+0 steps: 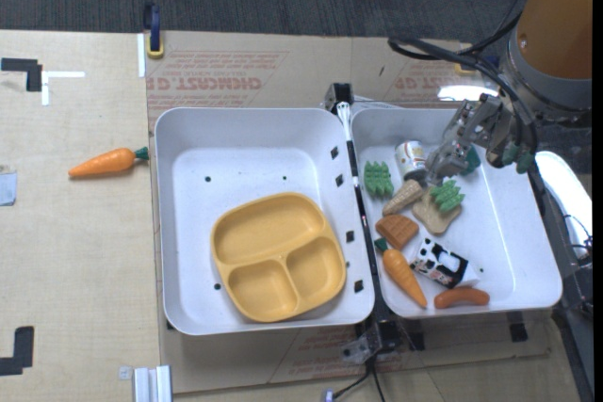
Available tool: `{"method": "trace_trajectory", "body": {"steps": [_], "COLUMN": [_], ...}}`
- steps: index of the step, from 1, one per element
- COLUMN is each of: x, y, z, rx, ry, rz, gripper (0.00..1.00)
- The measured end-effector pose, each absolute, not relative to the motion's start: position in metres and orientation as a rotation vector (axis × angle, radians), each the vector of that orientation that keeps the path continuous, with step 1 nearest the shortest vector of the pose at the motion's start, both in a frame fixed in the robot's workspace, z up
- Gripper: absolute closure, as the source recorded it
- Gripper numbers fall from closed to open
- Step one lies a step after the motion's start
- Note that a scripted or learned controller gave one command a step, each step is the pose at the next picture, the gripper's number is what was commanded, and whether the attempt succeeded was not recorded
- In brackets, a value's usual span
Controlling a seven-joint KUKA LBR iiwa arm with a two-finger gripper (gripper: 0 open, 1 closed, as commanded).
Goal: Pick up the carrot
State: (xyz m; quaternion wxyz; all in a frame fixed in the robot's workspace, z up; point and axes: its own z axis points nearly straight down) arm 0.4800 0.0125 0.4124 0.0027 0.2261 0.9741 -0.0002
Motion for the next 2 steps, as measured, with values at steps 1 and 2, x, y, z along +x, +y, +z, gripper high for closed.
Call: {"method": "trace_trajectory", "body": {"steps": [1, 2], "x": [0.48, 0.486], "y": [0.012, 0.036], "z": [0.412, 0.463], "rx": [0.71, 0.068], "ry": [3.055, 3.126], "rz": [0.0, 0.002], "gripper": [0.0, 0.0]}}
